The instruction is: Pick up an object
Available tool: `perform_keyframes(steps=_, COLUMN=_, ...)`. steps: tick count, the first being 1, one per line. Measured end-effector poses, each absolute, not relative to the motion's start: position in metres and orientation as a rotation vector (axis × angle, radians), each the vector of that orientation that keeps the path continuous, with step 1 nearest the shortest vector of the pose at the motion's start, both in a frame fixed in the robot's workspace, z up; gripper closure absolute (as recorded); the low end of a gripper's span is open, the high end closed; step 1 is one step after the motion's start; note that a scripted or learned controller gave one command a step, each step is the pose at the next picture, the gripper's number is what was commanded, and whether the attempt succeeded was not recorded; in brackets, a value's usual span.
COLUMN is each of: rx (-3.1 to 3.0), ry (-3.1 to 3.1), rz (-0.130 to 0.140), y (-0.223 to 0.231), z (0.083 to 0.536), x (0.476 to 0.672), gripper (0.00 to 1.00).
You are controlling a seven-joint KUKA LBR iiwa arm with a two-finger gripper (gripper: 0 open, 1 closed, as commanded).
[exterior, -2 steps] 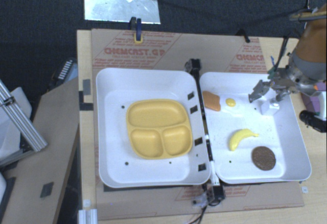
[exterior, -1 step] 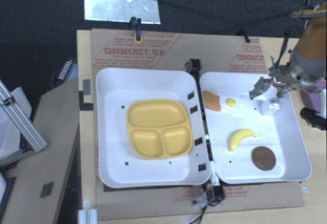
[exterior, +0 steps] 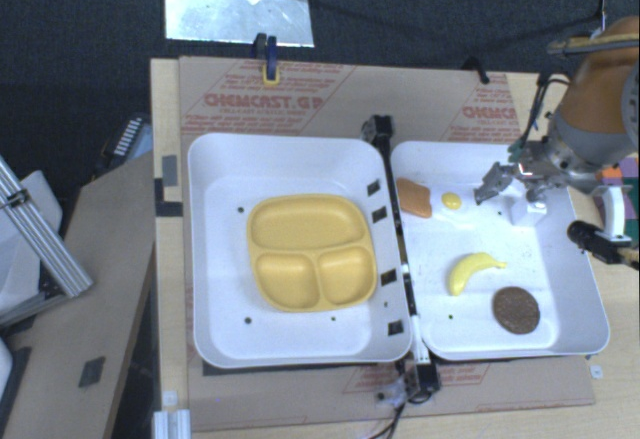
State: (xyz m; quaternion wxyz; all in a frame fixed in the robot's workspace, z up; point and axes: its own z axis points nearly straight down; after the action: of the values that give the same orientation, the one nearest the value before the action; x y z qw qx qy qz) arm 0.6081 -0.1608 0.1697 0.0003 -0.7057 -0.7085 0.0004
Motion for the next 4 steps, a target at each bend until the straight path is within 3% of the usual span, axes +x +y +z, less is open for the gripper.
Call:
perform_keyframes(steps=2, rx=-2.218, ry=-2.222, rz=0.002, y=-0.157, z=0.082, x=0.603, gripper=0.00)
perform_keyframes(steps=3, rx=-2.222, ry=-2.225, rz=-0.003, y=-0.158, z=0.096, x=0.605, gripper=1.00)
perform_keyframes(steps=4, rx=-2.222, ry=-2.231, rz=-0.006, y=-0.160, z=0.160, x=0.611, gripper=1.00)
